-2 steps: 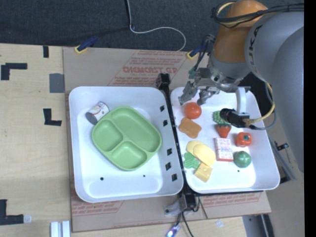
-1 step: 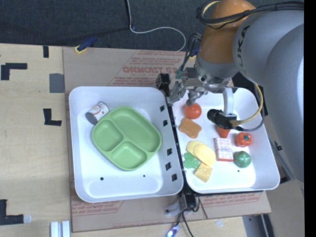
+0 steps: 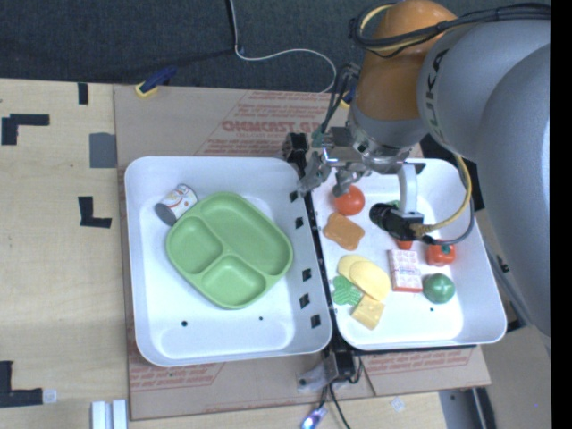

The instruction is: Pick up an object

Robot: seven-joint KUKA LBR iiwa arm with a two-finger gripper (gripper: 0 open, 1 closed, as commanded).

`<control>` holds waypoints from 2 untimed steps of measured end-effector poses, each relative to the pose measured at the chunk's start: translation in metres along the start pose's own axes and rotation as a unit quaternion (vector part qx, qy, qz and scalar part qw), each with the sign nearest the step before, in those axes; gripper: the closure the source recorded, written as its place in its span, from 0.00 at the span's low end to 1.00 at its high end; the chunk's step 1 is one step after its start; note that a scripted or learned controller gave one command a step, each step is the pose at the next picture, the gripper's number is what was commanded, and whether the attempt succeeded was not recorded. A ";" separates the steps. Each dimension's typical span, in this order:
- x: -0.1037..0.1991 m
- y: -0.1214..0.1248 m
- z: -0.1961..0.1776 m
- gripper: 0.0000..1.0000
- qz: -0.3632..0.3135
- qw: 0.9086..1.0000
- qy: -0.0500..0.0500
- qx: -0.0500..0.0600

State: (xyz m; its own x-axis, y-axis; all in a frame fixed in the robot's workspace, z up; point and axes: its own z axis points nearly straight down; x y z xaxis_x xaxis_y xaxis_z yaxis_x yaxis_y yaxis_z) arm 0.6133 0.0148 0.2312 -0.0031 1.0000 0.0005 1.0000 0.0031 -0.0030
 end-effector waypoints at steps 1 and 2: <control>0.010 0.002 0.002 1.00 0.000 1.000 0.000 0.000; 0.001 0.003 0.017 1.00 0.001 1.000 -0.001 0.000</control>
State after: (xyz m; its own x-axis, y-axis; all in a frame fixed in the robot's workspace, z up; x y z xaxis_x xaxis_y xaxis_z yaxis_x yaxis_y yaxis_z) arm 0.6161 0.0155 0.2143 -0.0013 1.0000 -0.0014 1.0000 0.0013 -0.0030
